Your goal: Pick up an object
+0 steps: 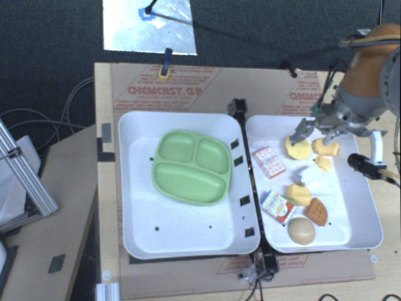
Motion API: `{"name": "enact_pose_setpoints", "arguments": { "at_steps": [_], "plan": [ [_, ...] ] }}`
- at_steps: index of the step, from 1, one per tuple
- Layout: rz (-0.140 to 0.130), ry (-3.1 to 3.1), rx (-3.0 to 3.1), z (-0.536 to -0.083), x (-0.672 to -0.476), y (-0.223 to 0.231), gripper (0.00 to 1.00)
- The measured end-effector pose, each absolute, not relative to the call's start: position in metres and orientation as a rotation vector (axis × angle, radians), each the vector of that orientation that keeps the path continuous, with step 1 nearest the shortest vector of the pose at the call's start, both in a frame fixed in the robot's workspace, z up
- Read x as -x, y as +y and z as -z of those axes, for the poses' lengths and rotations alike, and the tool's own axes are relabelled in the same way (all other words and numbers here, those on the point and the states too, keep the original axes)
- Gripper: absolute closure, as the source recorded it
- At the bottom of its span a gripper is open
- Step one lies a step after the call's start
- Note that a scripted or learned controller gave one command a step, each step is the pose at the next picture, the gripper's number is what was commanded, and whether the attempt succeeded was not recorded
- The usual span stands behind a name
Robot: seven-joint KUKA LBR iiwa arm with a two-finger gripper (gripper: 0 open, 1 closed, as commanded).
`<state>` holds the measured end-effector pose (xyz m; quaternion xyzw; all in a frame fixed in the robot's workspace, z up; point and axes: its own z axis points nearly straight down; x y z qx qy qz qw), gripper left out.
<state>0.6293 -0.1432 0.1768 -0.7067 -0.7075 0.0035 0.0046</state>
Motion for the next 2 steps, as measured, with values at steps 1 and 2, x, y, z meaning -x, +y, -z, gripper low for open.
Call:
{"name": "enact_pose_setpoints", "arguments": {
  "at_steps": [1, 2],
  "plan": [
    [0.002, -2.226, 2.218, -0.186, -0.632, -0.143, 0.0],
    [0.001, -2.224, 2.22, -0.145, -0.634, -0.148, 0.0]
  ]
}}
